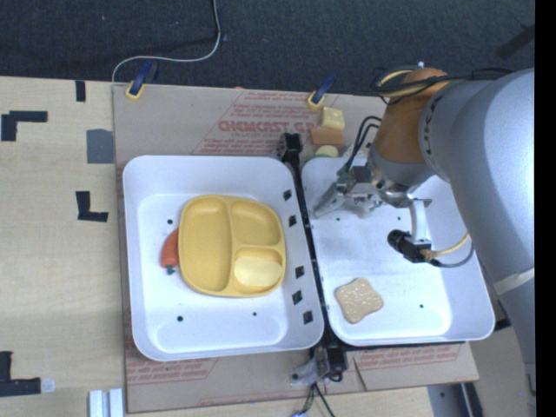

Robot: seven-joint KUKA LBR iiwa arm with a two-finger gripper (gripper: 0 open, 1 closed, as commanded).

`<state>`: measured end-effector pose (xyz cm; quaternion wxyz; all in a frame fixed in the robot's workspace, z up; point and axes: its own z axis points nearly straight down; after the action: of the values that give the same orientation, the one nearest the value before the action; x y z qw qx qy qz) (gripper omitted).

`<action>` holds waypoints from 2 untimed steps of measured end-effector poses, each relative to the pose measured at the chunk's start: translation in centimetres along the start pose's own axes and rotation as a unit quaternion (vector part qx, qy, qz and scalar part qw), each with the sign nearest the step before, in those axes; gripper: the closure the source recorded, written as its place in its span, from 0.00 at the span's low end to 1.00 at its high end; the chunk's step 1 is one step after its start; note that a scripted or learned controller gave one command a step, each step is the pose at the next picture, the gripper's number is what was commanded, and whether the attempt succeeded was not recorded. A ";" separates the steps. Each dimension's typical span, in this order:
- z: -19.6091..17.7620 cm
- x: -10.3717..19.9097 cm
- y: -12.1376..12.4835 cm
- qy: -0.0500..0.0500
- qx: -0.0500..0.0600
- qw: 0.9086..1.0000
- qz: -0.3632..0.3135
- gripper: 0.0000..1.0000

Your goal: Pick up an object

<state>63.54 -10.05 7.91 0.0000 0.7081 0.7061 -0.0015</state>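
Note:
My gripper (340, 205) hangs low over the back left corner of the right bin (452, 315), open, with nothing between its fingers. A tan slice of toy bread (358, 300) lies flat near the front of that bin, well clear of the gripper. In the left bin (148, 320) a yellow divided plate (231, 244) sits in the middle. An orange-red piece (169, 251) pokes out from under the plate's left edge.
Behind the right bin, on the cardboard, stand a tan block (328, 128) and a small pale round item (326, 152). The black divider (301, 233) runs between the bins. The grey arm (495, 172) covers the right bin's far right side.

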 end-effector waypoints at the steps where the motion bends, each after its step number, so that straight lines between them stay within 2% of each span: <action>1: -0.5 0.3 3.3 0.000 0.002 1.000 -0.003 0.00; 2: -1.5 0.3 3.2 0.000 0.000 1.000 -0.002 1.00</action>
<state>66.78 -9.74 9.40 -0.0003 0.7065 0.7077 -0.0014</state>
